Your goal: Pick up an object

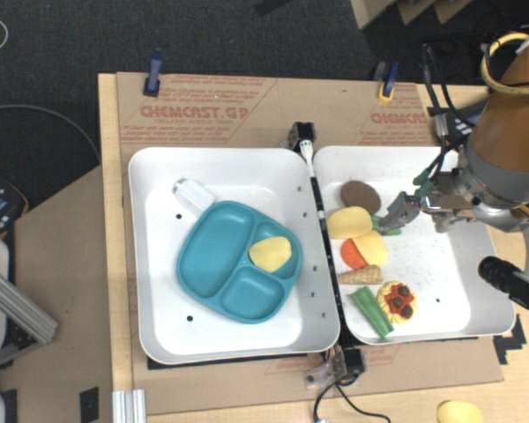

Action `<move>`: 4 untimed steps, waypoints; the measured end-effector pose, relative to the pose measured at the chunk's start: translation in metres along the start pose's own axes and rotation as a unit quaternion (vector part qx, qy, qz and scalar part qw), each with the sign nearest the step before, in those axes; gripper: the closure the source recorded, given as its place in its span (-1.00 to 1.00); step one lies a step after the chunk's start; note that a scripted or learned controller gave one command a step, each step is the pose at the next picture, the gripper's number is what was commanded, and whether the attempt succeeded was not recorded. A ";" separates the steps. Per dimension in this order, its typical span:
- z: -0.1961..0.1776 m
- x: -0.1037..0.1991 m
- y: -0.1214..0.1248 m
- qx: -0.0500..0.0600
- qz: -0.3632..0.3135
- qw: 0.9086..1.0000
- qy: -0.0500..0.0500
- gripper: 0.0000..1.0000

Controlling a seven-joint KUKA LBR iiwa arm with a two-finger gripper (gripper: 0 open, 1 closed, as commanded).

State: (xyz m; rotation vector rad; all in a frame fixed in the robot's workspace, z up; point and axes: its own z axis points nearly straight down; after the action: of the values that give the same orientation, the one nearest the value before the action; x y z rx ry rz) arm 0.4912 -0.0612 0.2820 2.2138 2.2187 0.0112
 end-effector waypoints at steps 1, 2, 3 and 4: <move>-0.005 0.000 0.000 0.003 0.001 1.000 0.000 1.00; -0.089 0.078 -0.006 0.000 -0.004 1.000 0.002 1.00; -0.063 0.130 -0.011 0.007 -0.002 1.000 0.001 1.00; -0.261 0.169 -0.008 -0.004 -0.001 1.000 0.003 1.00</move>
State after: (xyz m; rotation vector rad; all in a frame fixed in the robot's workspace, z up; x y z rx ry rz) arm 0.4797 0.1078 0.5432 2.2102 2.2199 0.0258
